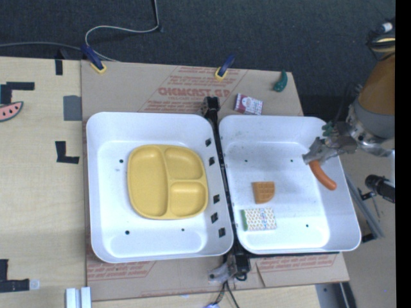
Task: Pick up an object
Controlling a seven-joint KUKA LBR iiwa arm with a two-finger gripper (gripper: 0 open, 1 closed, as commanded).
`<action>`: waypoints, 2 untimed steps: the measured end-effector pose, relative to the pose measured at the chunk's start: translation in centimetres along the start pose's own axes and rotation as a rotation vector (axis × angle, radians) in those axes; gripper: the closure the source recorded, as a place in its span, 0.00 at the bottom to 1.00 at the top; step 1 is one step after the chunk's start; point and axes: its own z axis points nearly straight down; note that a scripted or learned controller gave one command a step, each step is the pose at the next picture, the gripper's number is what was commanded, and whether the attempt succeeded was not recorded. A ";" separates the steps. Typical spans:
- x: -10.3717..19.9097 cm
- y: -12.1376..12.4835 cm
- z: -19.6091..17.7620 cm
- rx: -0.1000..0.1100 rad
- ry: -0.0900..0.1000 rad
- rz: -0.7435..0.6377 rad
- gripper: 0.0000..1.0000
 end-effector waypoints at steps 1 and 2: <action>6.1 -6.5 -3.7 0.002 0.001 -0.001 1.00; 10.8 -7.1 -3.6 0.002 0.002 0.000 1.00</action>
